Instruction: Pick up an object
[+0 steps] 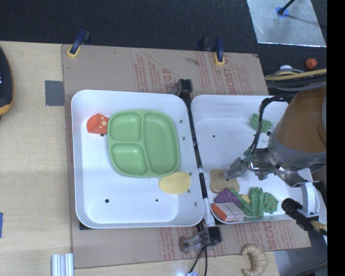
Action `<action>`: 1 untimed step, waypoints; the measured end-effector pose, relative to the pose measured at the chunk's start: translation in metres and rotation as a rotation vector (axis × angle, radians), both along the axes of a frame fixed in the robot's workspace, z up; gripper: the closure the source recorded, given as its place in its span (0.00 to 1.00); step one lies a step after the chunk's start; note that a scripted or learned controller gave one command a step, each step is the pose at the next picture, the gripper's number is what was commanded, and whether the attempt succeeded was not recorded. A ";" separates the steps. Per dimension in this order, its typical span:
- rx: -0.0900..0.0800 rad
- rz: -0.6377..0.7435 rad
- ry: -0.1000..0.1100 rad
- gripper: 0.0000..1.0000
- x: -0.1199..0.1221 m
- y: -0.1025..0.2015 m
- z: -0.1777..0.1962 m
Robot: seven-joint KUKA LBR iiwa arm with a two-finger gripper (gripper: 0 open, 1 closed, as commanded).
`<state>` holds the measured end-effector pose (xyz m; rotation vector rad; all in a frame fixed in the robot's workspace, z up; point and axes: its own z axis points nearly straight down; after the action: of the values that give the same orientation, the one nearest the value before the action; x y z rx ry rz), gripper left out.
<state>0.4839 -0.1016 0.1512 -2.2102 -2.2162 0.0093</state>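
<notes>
A: Where is the arm (302, 128) right now?

B: Over the right bin (230, 111), reaching in from the right. The gripper (237, 170) hangs low near the middle of that bin, its tips just above a tan, bone-shaped piece (223, 180).

A: Is it holding anything?

B: Nothing sits between the fingers. They look spread apart, though they are small and dark, so the gap is hard to judge.

A: What could it pick up over there?

B: The tan piece lies by the bin's left wall. Just below it, along the front edge, things are crowded together: a purple item (225, 197), a white and orange box (229, 211), green bean pods (256, 201) and a small broccoli piece (269, 200). A leafy green bit (259, 122) lies apart from them, near the back, beside the arm.

A: And the left bin (95, 194)?

B: A green divided plate (144, 142) lies flat in it, towards the back. A red piece with a yellow star (97, 123) touches the plate's left rim, and a pale yellow oval (175, 183) rests at the plate's front right corner
</notes>
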 end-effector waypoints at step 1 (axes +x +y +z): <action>-0.003 0.000 -0.011 0.00 -0.008 0.010 -0.060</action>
<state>0.4763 -0.0918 0.0910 -2.2177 -2.2231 0.0006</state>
